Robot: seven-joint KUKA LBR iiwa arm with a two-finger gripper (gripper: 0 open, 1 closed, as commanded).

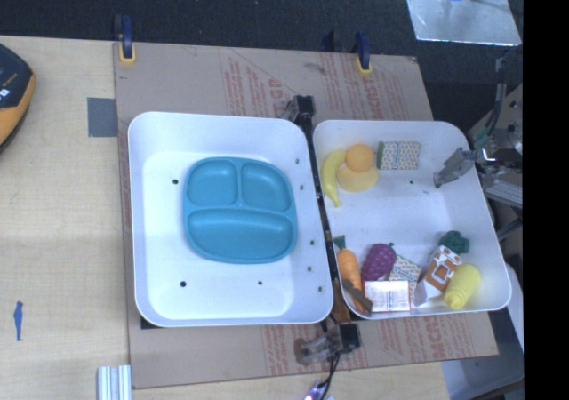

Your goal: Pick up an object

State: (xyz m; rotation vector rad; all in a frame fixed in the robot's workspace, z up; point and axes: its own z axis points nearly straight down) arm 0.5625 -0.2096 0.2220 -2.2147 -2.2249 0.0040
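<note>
- Camera view: the end effector (pixel 452 169) sits at the right edge of the right bin (pixel 404 216), low over its upper right corner, pointing left; how it stands and whether it has anything is too small and blurred to tell, so I cannot say.
- Nearest to it on the bin floor lies a small patterned box (pixel 399 155), off to its left and apart from it.
- Beside that box, an orange ball (pixel 359 158) rests on a yellow piece (pixel 357 180), with a banana (pixel 332 178) touching on the left.
- Along the bin's lower side: a green piece (pixel 454 241), a white-and-orange carton (pixel 439 272), a lemon (pixel 462 286), a white card (pixel 387 295), purple grapes (pixel 379 261) and a carrot (pixel 348 269), packed close together.
- Left bin (pixel 160 212) touches the right one and holds a blue divided plate (pixel 239 210) near its middle.
- Both bins stand on a cardboard sheet (pixel 249 78) clamped to the bench (pixel 53 229).
</note>
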